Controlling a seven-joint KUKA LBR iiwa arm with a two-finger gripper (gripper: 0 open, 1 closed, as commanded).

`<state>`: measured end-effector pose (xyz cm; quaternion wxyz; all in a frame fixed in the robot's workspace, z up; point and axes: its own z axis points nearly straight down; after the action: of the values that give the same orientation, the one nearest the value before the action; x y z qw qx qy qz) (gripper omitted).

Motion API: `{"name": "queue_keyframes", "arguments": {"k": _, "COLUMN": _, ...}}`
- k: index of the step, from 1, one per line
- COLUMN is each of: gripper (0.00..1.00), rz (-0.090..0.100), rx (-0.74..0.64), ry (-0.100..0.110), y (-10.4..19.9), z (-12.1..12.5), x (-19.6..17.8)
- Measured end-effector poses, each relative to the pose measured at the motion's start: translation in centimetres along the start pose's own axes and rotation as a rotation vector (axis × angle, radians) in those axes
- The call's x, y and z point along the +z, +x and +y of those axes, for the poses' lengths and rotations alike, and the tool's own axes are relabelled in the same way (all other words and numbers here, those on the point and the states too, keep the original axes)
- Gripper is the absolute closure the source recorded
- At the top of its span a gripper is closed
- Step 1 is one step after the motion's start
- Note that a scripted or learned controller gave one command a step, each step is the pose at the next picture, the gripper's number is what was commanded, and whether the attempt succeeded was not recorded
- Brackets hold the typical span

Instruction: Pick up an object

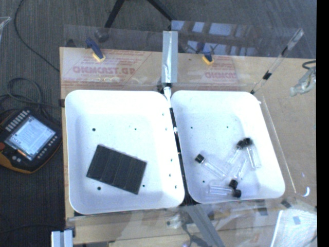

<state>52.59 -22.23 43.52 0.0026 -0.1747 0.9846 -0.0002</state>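
Vials (231, 169), clear with black caps, lie jumbled in the near right corner of the right bin (216, 104), their long axes crossing, while the dark flat panel (116, 169) lies slantwise in the left bin (103, 102); the claw's state cannot be told.

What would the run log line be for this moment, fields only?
left bin: dark ridged panel lying flat | right bin: clear black-capped vials clustered toward the near right corner | pick: not yet done
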Motion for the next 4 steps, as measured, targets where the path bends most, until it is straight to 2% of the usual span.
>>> {"name": "queue_keyframes", "arguments": {"k": 1, "gripper": 1.0, "rz": -0.005, "rx": -0.001, "ry": 0.0, "y": -0.2, "z": 0.1, "x": -1.0}}
{"name": "queue_keyframes", "arguments": {"k": 2, "gripper": 1.0, "rz": 0.0, "rx": -0.034, "ry": -0.001, "y": -1.3, "z": -0.5, "x": 0.0}}
{"name": "queue_keyframes", "arguments": {"k": 3, "gripper": 0.0, "rz": 0.0, "rx": -0.034, "ry": -0.001, "y": -1.3, "z": -0.4, "x": 0.0}}
{"name": "queue_keyframes", "arguments": {"k": 4, "gripper": 1.0, "rz": -0.005, "rx": -0.036, "ry": -0.001, "y": -1.6, "z": -0.3, "x": -1.0}}
